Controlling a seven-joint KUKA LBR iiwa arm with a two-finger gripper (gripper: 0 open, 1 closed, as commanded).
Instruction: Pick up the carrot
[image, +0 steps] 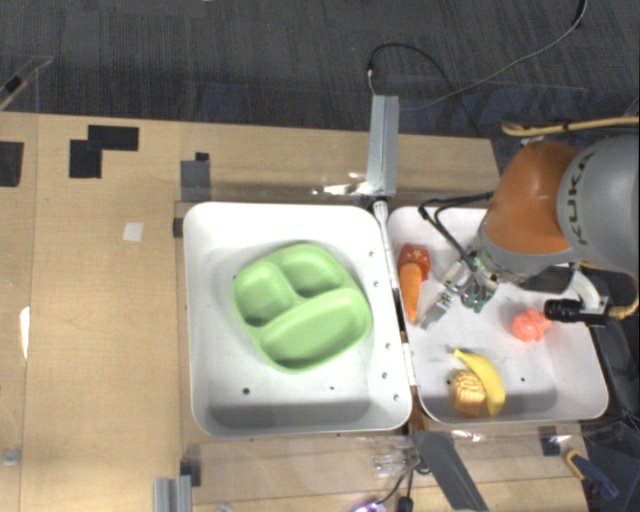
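The carrot (410, 290) is seen lying along the right bin's (590, 400) left wall, just beside the gripper (437, 310), whose fingers appear parted and empty; they should be lowered astride its length before being closed.

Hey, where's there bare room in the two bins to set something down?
Left bin: bare floor along its left wall and in front of the green plate. Right bin: a bare patch between the banana and the pink toy. Crowded by the divider, where the carrot lies beside the gripper.
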